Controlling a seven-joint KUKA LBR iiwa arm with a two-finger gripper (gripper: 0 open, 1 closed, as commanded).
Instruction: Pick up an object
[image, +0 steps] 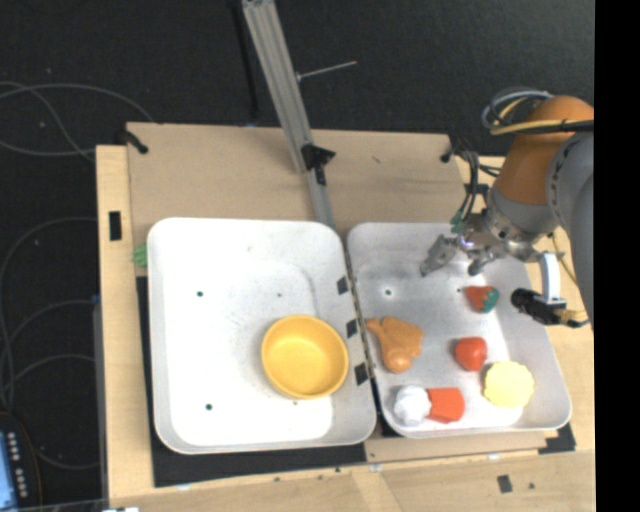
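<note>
The claw (458, 256) hangs spread open and empty over the right white bin (400, 250). At its five o'clock, near, lies a small red strawberry-like plastic toy (482, 297). Best advice: centre over it, drop straight, then close.

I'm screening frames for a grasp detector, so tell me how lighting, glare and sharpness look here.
Camera view: lighting is even and soft, with faint shadows under the yellow bowl and the toys in the right bin; the white bins run bright, washing out their surface texture, with no hard glare spots; overall focus is soft, and the end effector looks slightly smeared, its detail hard to read against the bin.
</note>
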